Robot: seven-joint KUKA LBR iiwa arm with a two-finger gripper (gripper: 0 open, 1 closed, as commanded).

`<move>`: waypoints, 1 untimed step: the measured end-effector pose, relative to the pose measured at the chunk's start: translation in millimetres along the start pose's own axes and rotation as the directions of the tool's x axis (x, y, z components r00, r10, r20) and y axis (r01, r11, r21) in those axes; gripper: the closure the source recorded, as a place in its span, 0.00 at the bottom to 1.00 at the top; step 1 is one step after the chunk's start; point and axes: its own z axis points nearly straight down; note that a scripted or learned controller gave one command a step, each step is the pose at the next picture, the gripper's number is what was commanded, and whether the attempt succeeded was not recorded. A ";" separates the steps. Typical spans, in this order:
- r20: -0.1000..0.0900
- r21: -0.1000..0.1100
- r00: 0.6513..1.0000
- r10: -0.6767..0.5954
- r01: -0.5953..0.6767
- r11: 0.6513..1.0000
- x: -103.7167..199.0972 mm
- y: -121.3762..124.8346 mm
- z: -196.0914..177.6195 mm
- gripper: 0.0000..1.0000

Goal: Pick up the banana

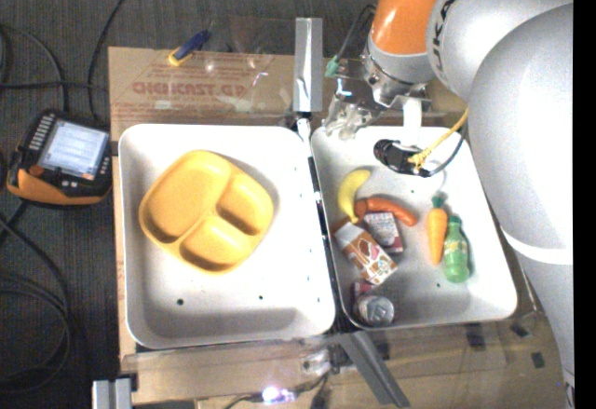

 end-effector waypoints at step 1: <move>0.001 0.001 1.000 0.000 0.000 1.000 -0.5 -0.2 0.6 0.00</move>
